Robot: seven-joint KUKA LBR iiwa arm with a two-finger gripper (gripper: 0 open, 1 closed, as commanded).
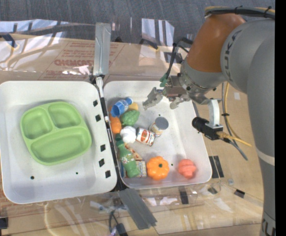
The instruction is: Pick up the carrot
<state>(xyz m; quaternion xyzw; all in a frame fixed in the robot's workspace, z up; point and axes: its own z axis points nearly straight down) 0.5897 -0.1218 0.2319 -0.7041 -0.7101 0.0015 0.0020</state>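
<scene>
1. The gripper (158, 98) is hanging over the upper middle of the right bin (196, 154), with its two fingers standing apart and nothing showing between them.
2. The carrot (115, 125) is lying against the right bin's left wall, a short orange piece partly tucked under its neighbours, so I am not able to tell its long axis with confidence.
3. A blue cup (121, 106) is sitting just at the carrot's 1 o'clock, a green vegetable (129, 117) is crowding it at 2 o'clock, and a white ball (128, 133) is resting at its 4 o'clock.
4. From the gripper, the carrot is lying toward 8 o'clock, near but clearly apart, with the green vegetable between them.
5. Judging from this, the coming move is asking for a shift toward 8 o'clock before any descent.
6. The orange pumpkin (157, 167) at the bin's 6 o'clock edge is a likely decoy.
7. The green plate (55, 132) is resting in the left bin (5, 178).
</scene>
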